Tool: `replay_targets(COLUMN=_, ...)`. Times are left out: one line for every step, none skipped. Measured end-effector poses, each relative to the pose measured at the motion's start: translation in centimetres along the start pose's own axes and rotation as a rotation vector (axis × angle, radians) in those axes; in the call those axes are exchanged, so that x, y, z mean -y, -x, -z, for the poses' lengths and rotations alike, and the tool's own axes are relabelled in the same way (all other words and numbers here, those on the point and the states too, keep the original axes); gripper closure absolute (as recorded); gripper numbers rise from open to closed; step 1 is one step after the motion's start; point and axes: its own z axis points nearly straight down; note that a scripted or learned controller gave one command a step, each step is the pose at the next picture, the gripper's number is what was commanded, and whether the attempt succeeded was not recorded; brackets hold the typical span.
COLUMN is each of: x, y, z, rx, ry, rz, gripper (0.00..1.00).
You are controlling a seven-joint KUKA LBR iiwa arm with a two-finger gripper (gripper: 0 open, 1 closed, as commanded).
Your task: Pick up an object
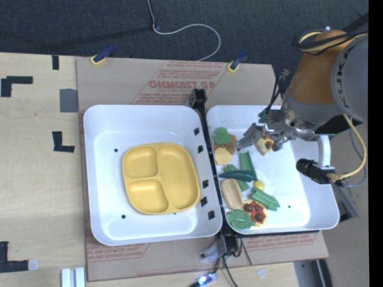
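In the right bin [311, 211], along its left wall, sits the pile to pick from: a round green-and-brown piece [222, 137], a pale yellow lump [223, 155] just below it, a light green stick [246, 162], a dark green pod [238, 175], a tan bun-shaped piece [231, 193], a small yellow-green ball [258, 185], a green leafy piece [266, 200], and a red-orange piece on a green leaf [254, 211]. They look like small plastic toy food, so my guess is light, rigid, smooth and a bit slippery, not fragile. They touch or overlap, so a neighbour may shift.

The gripper [256, 139] hangs over the top of the right bin, just right of the round piece. Something small, yellow and orange, sits at its tip; can't tell whether that is a held toy or part of the tool, and can't tell how wide it stands.

Best bet in my view: the light green stick, taken across its narrow width mid-length. Bun piece is second choice, across the short axis. Avoid the flat leaf.

The left bin [102, 160] has a yellow divided plate [160, 177].
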Motion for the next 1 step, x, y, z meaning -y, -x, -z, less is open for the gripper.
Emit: replay_targets(x=-0.27, y=-0.02, z=0.84, rx=0.001, ry=0.014, rz=0.003, gripper=0.0)
